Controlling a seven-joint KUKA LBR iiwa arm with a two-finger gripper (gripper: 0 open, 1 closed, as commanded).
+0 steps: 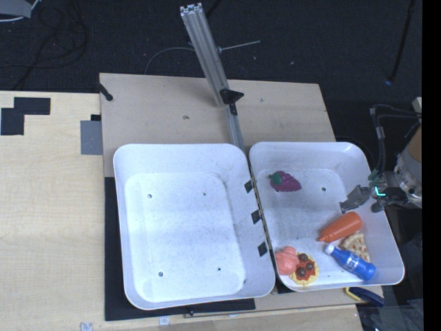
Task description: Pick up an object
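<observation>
- My gripper (360, 200) hangs over the right side of the right bin (313, 154), just above the orange carrot (340, 227). It looks open, with nothing between its fingers.
- The carrot is round and smooth. I think it could roll or slip out if I pinch it off-center.
- The waffle (355, 244) and the blue bottle (351, 261) sit right by the carrot. I might bump them or grab two things at once.
- I am close to the bin wall. My fingers could hit it on the way down.
- The purple toy (284, 181) sits alone, so it may be easier.
- The pink toy (287, 258) and the little pizza (304, 270) touch each other.
</observation>
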